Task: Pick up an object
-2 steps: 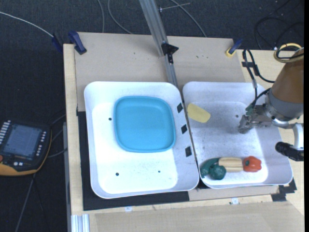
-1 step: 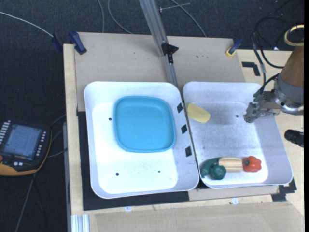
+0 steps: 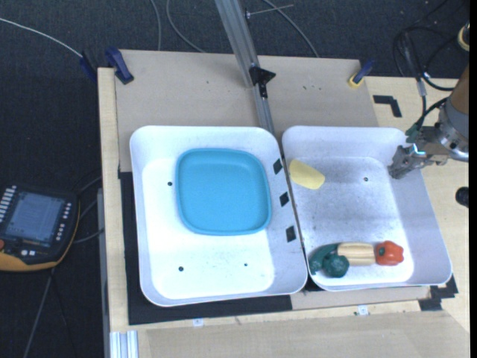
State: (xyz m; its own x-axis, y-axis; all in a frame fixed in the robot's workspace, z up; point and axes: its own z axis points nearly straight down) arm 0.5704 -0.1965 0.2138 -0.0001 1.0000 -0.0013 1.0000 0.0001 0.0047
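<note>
Dark carpet surrounds the pale bench (image 3: 223, 73), with thin cables looping across the floor at the top of my view. On the bench sit two shallow white bins side by side. In the right bin (image 3: 350, 144) I see the things I could pick: a pale yellow lump (image 3: 306, 174) lies near the bin's upper left corner, well apart from the rest. Along the lower edge, three pieces lie in a row, touching or nearly so: a dark green piece (image 3: 329, 262) on the left, a tan stick-shaped piece (image 3: 356, 253) in the middle, and a red piece (image 3: 388, 253) on the right.

My gripper (image 3: 402, 165) hangs over the upper right rim of that bin, far from all four items, with nothing visible between its tips. I cannot tell from this angle how its tips are set.

Further out, the left bin (image 3: 149, 222) holds a light blue square plate (image 3: 223, 191), lying flat in its upper half. A metal pole (image 3: 242, 39) slants down from the top to the gap between the bins. Blue clamps grip the bench's back corners, and a handheld control tablet (image 3: 33, 222) rests on the floor at far left.
</note>
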